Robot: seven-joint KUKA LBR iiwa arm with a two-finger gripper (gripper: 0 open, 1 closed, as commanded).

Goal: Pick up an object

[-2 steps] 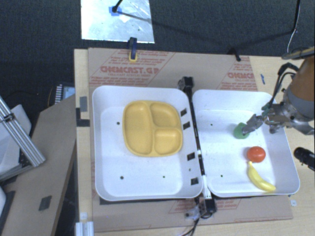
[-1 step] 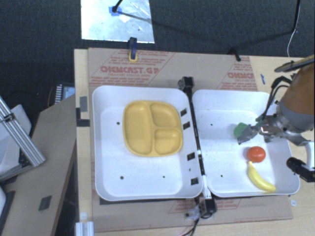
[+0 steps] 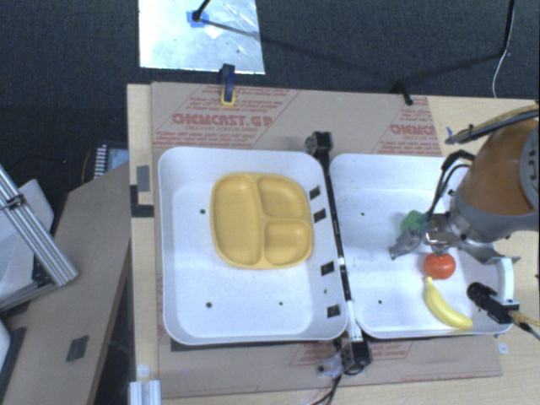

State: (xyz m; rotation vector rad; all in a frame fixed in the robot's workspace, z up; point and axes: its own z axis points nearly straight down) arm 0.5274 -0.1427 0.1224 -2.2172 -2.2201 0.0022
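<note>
Even overhead light is washing both white bins (image 3: 253, 163) near overexposure, glare is flaring off the foil sheet (image 3: 201, 24), shadows are staying faint, and the whole frame is looking soft and low-res.

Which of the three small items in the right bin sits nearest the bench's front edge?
The yellow banana. It lies lowest in the right bin, by the front rim; the red tomato and green piece sit further back, beside the gripper.

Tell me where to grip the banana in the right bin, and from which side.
Grip the banana across its narrow middle, coming down from above. It lies flat near the right bin's front wall, long axis diagonal, so set the fingers crosswise to that axis. The tomato sits close by its upper end; stay towards mid-body, probably clear of it.
</note>
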